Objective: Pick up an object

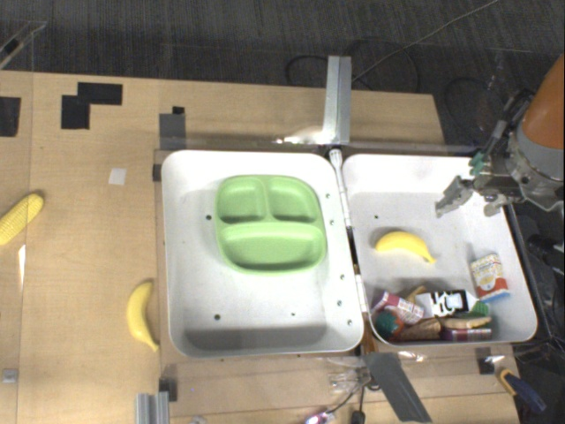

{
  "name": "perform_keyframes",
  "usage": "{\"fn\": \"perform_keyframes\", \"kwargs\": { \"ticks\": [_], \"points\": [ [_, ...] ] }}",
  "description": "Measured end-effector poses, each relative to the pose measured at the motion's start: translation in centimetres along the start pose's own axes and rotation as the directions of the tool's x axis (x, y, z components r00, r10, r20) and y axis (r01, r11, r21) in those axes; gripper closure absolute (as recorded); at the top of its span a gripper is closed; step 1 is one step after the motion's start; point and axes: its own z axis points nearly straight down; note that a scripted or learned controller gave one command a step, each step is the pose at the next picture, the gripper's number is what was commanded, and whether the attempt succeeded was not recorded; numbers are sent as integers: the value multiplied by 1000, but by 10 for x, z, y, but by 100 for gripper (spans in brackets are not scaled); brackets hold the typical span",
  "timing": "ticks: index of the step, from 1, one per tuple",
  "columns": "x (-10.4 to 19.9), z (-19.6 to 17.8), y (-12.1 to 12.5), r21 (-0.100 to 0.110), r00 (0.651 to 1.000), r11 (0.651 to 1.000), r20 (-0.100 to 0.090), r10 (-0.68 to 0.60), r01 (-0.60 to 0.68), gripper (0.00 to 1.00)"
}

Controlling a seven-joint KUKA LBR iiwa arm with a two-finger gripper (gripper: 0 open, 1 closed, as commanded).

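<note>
On the bare bench at the far left lies a corn cob [19, 219]; nearer the bins, a yellow banana [141, 314] rests on the wood just beside the left bin [190, 184]; that bin carries a green divided plate [268, 222], lying flat near its middle. The right bin [397, 179] sits touching the left one along a shared edge; a second banana [404, 245] lies alone toward its middle, curved side up; along the near wall a heap of small packages [430, 314] is crowded together, and a small red-and-white carton [487, 275] lies just to their right. The gripper [472, 198] hangs over the right bin's far right part, above and to the right of the second banana and apart from it; its two fingers are spread with nothing between them.
</note>
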Motion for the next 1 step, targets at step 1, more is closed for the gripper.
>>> {"fn": "perform_keyframes", "kwargs": {
  "ticks": [1],
  "points": [
    [30, 128, -34, 3, 1000, 1000, 0, 24, -24, 0]
  ]
}}
